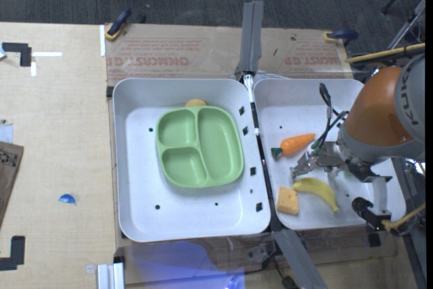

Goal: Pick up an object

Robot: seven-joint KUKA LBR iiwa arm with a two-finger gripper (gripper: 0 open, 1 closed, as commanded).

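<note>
Two shallow white bins sit side by side on the tabletop (54,145). The left bin (135,213) holds one green divided plate (200,145) with three compartments, and one small yellowish object (195,103) peeks out from behind the plate's far edge, mostly hidden. The right bin (284,112) holds three loose toy foods: one orange carrot (298,143) with a green end, one yellow banana (318,190), and one tan wedge-shaped piece (287,201) touching the banana's left end near the bin's front wall. The gripper (308,164) hangs low over the right bin, between the carrot and the banana, its metal fingers slightly parted with nothing between them. The grey arm with its orange band (379,112) covers the right part of that bin. One small blue item (66,199) lies on the tabletop well left of the bins.
</note>
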